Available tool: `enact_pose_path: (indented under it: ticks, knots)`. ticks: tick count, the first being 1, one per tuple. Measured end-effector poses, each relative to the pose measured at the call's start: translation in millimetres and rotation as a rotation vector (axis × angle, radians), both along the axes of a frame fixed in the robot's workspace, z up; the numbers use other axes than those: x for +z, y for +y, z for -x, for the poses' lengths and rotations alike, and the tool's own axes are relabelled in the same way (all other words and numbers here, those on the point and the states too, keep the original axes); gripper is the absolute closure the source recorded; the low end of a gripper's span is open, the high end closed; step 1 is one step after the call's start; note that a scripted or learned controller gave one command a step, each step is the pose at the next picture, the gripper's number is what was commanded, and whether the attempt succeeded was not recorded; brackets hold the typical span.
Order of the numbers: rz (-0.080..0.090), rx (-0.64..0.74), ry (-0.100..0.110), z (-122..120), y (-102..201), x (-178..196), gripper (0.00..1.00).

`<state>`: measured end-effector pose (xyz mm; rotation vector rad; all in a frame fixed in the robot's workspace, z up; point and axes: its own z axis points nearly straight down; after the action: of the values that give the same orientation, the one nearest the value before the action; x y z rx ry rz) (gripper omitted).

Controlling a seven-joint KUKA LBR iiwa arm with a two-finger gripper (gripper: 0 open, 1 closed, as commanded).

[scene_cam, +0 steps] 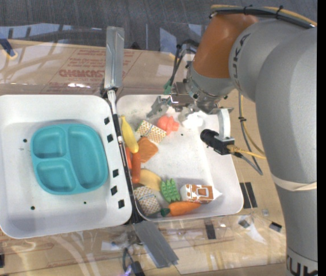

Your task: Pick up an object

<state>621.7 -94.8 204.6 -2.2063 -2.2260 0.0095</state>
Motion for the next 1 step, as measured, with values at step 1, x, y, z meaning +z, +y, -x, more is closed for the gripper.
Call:
enact_pose_path:
  ticks: [1]
  knots:
    - [0.001, 0.002, -0.005, -1.5, -21.5, -115.5, 0.0]
